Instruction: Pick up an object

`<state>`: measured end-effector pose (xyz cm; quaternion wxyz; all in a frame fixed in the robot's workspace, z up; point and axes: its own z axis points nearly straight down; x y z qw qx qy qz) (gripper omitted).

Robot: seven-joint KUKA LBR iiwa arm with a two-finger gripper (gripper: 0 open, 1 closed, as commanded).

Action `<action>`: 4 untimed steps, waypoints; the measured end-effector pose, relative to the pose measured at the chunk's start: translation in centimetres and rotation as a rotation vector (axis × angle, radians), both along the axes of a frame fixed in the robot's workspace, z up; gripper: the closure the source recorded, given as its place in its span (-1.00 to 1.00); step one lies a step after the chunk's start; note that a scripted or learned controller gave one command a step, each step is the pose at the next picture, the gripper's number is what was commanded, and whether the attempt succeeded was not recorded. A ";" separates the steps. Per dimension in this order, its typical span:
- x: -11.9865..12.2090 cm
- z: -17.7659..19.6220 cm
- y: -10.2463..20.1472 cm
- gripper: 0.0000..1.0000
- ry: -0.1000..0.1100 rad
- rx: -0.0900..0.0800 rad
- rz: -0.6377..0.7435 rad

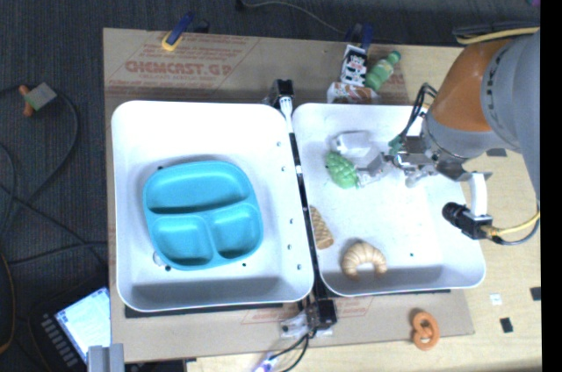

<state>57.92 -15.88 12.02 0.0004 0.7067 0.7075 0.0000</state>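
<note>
My gripper (384, 164) is low in the right bin (439, 265), in its upper middle, with the grey and orange arm (479, 103) reaching in from the right. Just left of it lies a green leafy toy (342, 170). A pale, clear-looking object (354, 142) sits just above that, up and left of the gripper. A tan croissant (363, 258) rests near the bin's front wall. A brown ridged piece (320, 228) lies against the left wall. I see nothing held by the gripper.
The left bin (132, 133) holds a blue divided plate (203, 213). Behind the right bin stand a green bottle (383, 70) and a small carton (352, 74). A pretzel (425, 328) lies on the bench in front. A black cable plug (465, 219) hangs by the arm.
</note>
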 end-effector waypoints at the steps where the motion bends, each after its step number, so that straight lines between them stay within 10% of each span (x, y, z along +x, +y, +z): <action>1: -2.7 -2.1 2.4 -1.00 0.003 0.001 -0.002; 2: 0.2 -3.2 5.6 -1.00 -0.005 -0.003 -0.001; 3: 0.3 -2.2 5.5 1.00 -0.008 -0.007 -0.001; 4: 4.8 -3.3 -1.1 1.00 0.000 0.000 -0.001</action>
